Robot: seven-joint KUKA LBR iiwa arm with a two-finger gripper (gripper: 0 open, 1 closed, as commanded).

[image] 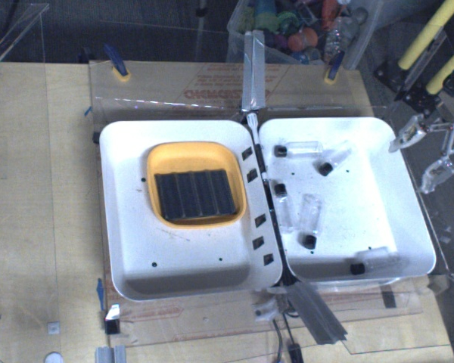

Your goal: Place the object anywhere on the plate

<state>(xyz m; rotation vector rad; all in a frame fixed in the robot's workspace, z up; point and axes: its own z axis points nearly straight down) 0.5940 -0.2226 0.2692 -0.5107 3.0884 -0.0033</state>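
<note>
Nearest me, a grey metal bracket juts out at the bench edge, on the near side of the yellow plate and off to its right. Beyond it lie the two white bins. The plate lies in the left bin, roughly in its middle and a little toward the far wall.

On that plate lies the dark ridged block. It lies flat and covers most of the plate's floor, its ribs running near to far, with yellow rim showing all around it.

Right of the plate, past the divider with its row of small black tabs, the right bin holds several clear vials with black caps. One vial lies against the near wall. Two more lie about level with the plate, close to the divider. Another pair lies toward the far wall.

Further right of the plate, outside the right bin's wall, hang pale metal parts that look to be the gripper. How it is set I cannot tell from where I stand.

Beyond the plate, a grey strip stands in line with the divider, with a blue clamp to its left. Behind it is a clear tub of coloured toys.
</note>
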